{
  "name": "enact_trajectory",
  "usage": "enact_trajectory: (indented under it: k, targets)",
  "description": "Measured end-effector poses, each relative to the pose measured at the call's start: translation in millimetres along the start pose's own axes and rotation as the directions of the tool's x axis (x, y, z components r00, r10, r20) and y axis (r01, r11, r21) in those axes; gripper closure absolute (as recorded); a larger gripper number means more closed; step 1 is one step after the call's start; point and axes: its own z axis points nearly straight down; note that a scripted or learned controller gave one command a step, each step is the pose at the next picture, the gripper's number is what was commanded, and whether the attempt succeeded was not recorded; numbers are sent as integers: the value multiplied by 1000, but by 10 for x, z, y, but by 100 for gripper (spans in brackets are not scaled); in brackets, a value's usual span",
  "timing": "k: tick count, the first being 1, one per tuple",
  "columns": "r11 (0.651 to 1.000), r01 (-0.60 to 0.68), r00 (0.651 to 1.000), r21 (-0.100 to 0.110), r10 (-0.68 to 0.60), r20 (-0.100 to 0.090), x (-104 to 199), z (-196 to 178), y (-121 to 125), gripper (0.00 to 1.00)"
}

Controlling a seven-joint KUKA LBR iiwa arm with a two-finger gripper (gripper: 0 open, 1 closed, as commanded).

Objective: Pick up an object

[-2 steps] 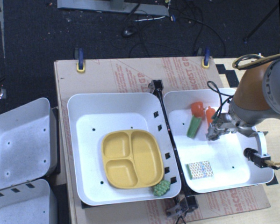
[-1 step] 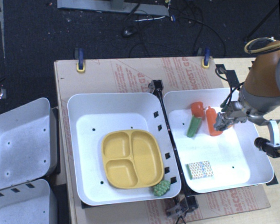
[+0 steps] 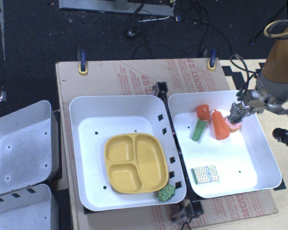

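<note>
Dark speckled floor all around, cables trailing across the top, and in the middle a brown cardboard-covered bench (image 3: 113,80) clamped at its far edge by two yellow-and-blue clips. On it, two shallow white bins side by side. The left white bin (image 3: 86,115) carries a yellow plastic divided tray with three compartments (image 3: 136,162), and tucked against that tray's near right corner sits a small green bumpy broccoli-like toy (image 3: 166,193).

Over to the right white bin (image 3: 263,178): a flat pale card-like packet with a green speckled pattern (image 3: 206,174) lies near the front. Further back, a red-topped toy carrot with a green stem (image 3: 200,121) lies at a slant, and just beside it, to its right, an orange plastic bottle-shaped toy (image 3: 219,125) lies lengthwise.

And here is the grey arm with its orange band, reaching in from the right. The two-finger gripper (image 3: 238,114) is down at the back right of this bin, just beside the orange bottle, with something small and pink (image 3: 234,127) below its tip. Whether the jaws are spread or closed, I cannot tell from this angle.
</note>
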Motion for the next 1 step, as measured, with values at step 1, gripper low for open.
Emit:
enact_trajectory:
  k: [1]
  targets:
    - [1000,2,1000,0,-2,-1,78,-531,88,100]
